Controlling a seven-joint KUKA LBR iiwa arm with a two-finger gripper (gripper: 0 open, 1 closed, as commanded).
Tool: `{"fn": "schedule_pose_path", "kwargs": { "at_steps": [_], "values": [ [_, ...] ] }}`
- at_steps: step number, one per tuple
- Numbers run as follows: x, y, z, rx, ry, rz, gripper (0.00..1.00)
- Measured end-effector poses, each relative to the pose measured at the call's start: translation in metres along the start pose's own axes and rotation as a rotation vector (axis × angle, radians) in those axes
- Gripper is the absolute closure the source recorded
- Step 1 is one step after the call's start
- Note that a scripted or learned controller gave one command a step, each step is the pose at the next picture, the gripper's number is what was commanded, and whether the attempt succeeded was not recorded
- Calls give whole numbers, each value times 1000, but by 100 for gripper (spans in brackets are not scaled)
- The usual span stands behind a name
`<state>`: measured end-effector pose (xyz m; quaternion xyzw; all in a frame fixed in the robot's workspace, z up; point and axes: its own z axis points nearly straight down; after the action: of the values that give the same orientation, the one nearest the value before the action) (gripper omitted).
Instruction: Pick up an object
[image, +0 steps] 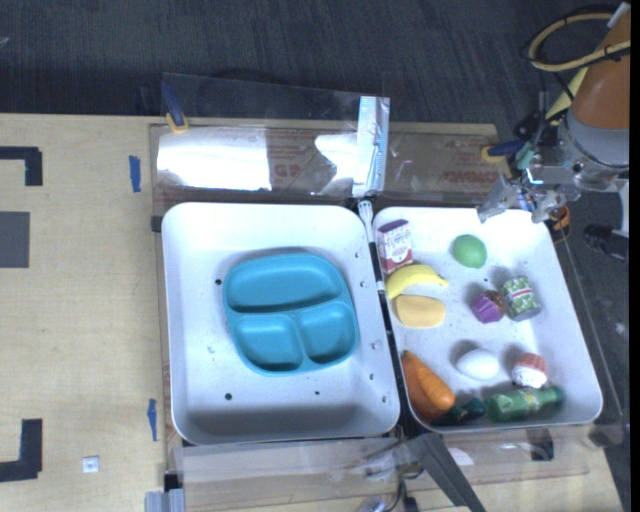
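Observation:
The right bin (570, 300) holds several toy foods: a green ball (468, 250), a yellow banana (414, 279), a yellow bun (419, 311), a red-labelled can (396, 243), a purple piece (487, 307), a green-and-white can (520, 296), a white egg (478, 364), a red-and-white piece (529, 370), an orange carrot (427, 385) and a green bottle (520, 403). My gripper (530, 195) hangs at the bin's far right corner, above its rim and apart from all of them. Nothing shows between its fingers.
The left bin (190, 300) carries a blue divided tray (290, 310). A clear plastic wall (300, 150) stands behind both bins. Yellow cable (560, 35) loops above the arm at the upper right. Wooden bench (70, 300) lies to the left.

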<state>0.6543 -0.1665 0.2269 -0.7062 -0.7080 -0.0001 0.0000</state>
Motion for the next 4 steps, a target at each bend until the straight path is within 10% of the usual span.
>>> {"fn": "schedule_pose_path", "kwargs": {
  "at_steps": [1,3,4],
  "values": [
    [-8,-29,99,7,1,32,0],
    [-37,-100,137,-10,15,128,0],
    [-5,-142,139,-6,0,160,0]
  ]
}}
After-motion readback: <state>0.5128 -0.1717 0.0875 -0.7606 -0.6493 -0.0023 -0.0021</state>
